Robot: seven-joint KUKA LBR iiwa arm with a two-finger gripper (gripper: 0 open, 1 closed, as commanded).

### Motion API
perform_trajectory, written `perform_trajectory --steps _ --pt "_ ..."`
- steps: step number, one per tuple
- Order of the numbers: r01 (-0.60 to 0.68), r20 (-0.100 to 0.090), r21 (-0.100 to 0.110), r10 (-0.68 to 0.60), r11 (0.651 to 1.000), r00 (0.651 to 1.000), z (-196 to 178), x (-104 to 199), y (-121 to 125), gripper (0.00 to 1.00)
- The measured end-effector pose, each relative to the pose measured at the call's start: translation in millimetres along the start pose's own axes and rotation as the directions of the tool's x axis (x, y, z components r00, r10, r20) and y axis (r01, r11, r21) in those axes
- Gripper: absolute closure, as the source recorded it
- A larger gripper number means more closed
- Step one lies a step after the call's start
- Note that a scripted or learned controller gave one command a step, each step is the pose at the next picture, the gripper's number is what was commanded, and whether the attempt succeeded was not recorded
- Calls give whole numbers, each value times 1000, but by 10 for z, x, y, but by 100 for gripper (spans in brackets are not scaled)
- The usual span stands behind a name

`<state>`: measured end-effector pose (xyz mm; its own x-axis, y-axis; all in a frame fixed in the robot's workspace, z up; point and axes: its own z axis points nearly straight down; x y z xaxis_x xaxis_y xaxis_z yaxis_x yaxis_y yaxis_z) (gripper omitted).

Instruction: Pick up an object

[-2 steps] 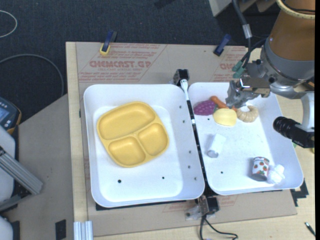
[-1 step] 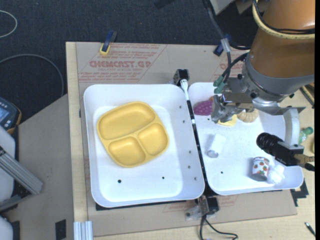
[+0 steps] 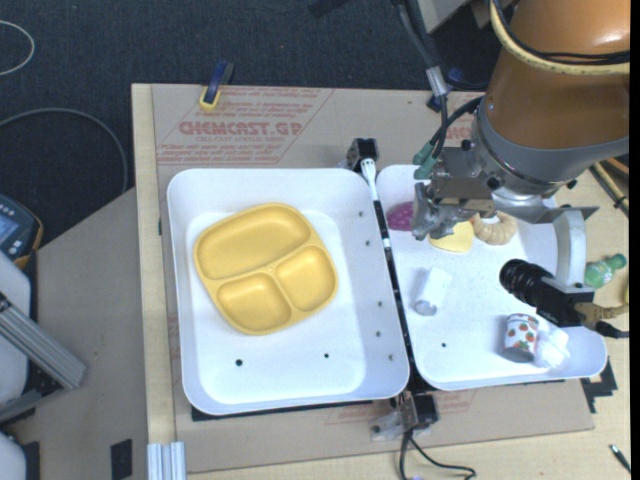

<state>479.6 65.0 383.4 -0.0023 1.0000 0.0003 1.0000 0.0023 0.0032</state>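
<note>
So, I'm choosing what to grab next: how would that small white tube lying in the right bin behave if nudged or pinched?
The white tube lies on its side on the bin floor, so it would probably roll when nudged. It looks small and likely light, and its smooth round wall might slip from a pinch.

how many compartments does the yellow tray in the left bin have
3: the yellow tray has one long compartment across its far side and two smaller ones, and, along its near side.

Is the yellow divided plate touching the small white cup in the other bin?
Apart. The camera view shows the yellow divided plate in the left bin and the small white cup in the right bin, bin rims between them.
</note>
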Motion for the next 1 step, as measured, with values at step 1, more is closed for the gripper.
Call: perform_trajectory --steps 1 --pt "-8 2 11 8 1000 1000 631 -475 -14 100"
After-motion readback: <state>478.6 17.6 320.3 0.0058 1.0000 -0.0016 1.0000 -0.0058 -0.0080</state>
